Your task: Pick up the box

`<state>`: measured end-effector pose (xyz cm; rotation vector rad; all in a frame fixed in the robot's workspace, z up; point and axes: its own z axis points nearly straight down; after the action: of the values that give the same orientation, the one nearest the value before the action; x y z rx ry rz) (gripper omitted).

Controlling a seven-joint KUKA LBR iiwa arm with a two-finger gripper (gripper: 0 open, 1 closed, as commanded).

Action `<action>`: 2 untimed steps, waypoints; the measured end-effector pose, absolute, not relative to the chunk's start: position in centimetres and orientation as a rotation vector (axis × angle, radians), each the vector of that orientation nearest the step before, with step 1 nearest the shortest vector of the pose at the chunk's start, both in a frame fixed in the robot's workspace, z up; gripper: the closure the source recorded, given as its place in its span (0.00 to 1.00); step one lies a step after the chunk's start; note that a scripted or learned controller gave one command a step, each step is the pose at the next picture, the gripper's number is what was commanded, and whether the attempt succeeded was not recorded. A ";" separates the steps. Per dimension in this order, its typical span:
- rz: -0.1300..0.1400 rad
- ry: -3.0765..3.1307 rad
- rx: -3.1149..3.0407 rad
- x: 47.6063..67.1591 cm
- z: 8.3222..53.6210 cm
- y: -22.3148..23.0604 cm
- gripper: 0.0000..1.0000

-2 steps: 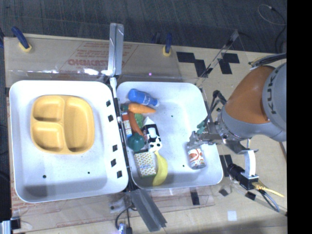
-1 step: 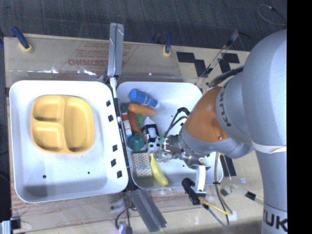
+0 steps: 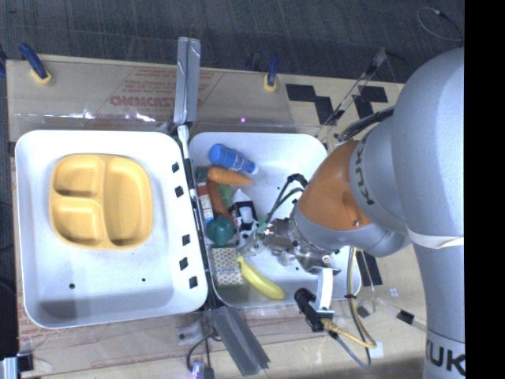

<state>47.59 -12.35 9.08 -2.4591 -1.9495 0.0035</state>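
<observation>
A narrow box (image 3: 204, 200) with reddish print lies along the left wall of the right bin (image 3: 276, 144), partly under a carrot (image 3: 229, 177). My gripper (image 3: 252, 238) hangs low in that bin, to the right of the box and close beside a teal ball (image 3: 220, 230). It sits just above a banana (image 3: 263, 281). The wrist and its cables cover the gripper's tip. Nothing can be made out in its grasp.
A blue bottle (image 3: 230, 159) lies at the back of the right bin. A small patterned pad (image 3: 226, 267) rests by the banana. The left bin (image 3: 31, 235) holds a yellow divided tray (image 3: 101, 199). The arm's orange band (image 3: 335, 196) and grey body cover the right bin's right side.
</observation>
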 end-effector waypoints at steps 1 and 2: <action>0.001 -2.087 -2.347 47.6 9.1 -14.2 0.00; 0.004 -1.755 -2.606 50.6 9.2 -9.9 0.00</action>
<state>50.60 -9.94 9.17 -2.6061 -1.7553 0.0040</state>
